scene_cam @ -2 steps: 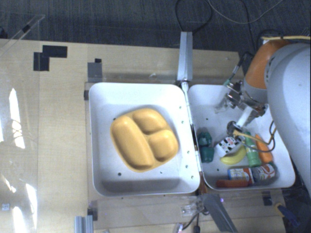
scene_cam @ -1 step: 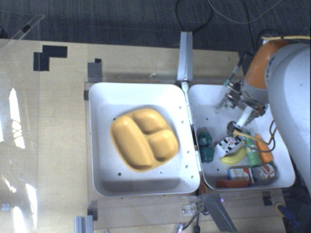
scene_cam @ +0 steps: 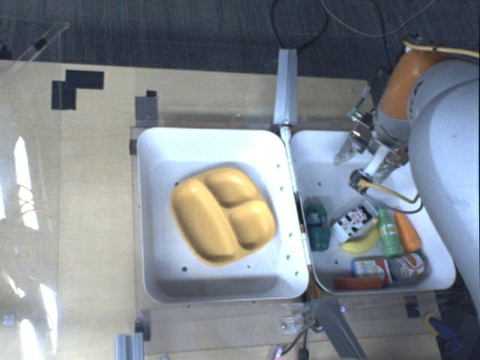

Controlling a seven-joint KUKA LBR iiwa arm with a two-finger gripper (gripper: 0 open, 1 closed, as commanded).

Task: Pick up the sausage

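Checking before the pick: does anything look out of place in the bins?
Nothing looks spilled or damaged. The small items are crowded along the right bin's near edge, the sausage lying against the rim below the can.

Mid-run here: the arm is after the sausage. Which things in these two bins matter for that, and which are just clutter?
For the job:
sausage, at the right bin's front edge
gripper, over that bin's far end

Just lying about:
banana
carrot
green bottle
can
dark green toy
yellow loaf in the left bin
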